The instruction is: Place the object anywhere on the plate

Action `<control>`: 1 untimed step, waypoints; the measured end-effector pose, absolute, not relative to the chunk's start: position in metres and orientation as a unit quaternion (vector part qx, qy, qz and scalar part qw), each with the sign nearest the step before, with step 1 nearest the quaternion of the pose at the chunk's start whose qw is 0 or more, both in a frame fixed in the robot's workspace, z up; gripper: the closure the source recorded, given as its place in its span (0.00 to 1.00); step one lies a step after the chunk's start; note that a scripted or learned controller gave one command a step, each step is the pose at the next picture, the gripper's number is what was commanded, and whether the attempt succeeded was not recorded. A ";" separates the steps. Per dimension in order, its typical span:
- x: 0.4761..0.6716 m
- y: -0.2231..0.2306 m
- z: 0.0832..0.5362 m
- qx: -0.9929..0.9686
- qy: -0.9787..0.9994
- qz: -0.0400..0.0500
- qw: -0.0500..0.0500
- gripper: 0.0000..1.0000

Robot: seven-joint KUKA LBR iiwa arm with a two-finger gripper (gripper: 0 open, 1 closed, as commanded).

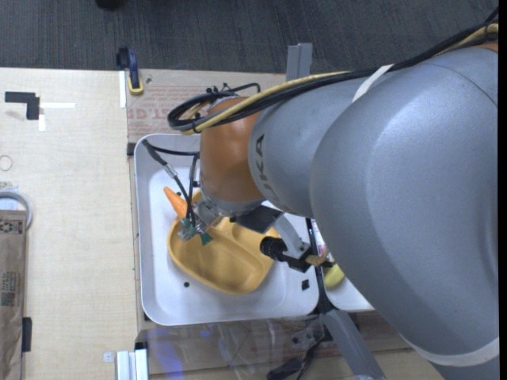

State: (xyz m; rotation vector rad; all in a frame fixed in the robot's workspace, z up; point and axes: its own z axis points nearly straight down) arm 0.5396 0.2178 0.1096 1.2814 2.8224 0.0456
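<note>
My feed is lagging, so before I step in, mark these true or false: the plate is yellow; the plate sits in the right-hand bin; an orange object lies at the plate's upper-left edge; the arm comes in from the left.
1. The plate is yellow. True.
2. The plate sits in the right-hand bin. False: it is in the left bin.
3. An orange object lies at the plate's upper-left edge. True.
4. The arm comes in from the left. False: from the right.

White letters run up the grey arm (261,161) beside its orange band, partly seen, likely KUKA; faded red print on the cardboard (170,101) stays unreadable.
</note>
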 end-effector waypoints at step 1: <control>0.608 0.177 0.196 0.435 0.901 0.000 0.001 1.00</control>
